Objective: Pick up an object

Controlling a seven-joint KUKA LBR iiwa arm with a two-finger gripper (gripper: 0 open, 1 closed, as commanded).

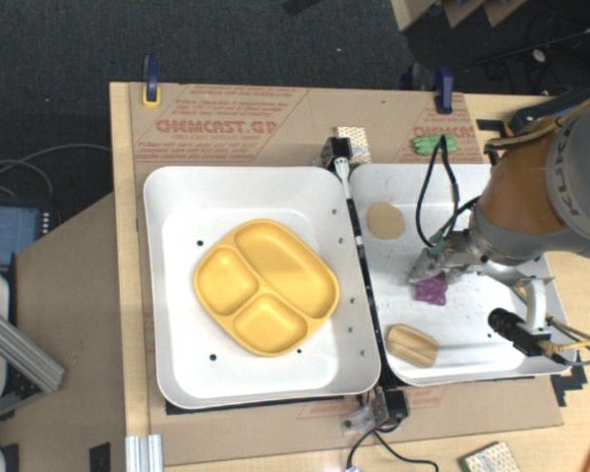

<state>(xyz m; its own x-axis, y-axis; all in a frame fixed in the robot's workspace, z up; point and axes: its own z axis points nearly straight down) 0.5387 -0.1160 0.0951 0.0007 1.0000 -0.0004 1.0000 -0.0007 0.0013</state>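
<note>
My gripper (434, 269) is low in the right bin (472, 362), near its middle, reaching in from the right under the grey and orange arm. A small purple object (432, 290) lies right beneath the gripper's tip, touching it or nearly so; I cannot tell whether it is gripped. A round tan disc (384, 220) lies to the upper left of the gripper, near the bin's left wall. A tan, loaf-shaped piece (411, 344) rests near the bin's front left corner.
The left bin (177, 342) holds a yellow divided plate (265, 285) in its middle. A green item (433, 145) sits on the bench behind the right bin. Blue clamps (151, 79) hold the board's far edge.
</note>
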